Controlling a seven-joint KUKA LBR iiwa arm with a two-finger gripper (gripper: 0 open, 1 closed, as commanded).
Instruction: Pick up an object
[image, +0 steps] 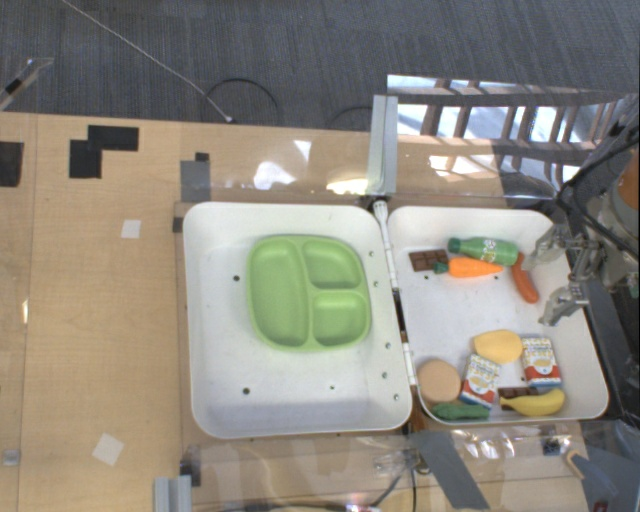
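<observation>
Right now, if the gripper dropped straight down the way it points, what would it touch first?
Most likely bare floor of the right bin near its right wall. The gripper hangs just right of the red sausage, which it might graze; depth is unclear.

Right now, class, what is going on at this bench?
A robot arm reaches in from the right, with its gripper over the right edge of the right bin, holding nothing. That bin holds toy food: a green bottle, a carrot, a sausage, a banana, two small cartons and more. The left bin holds a green divided plate. Nothing has been picked up yet.
</observation>
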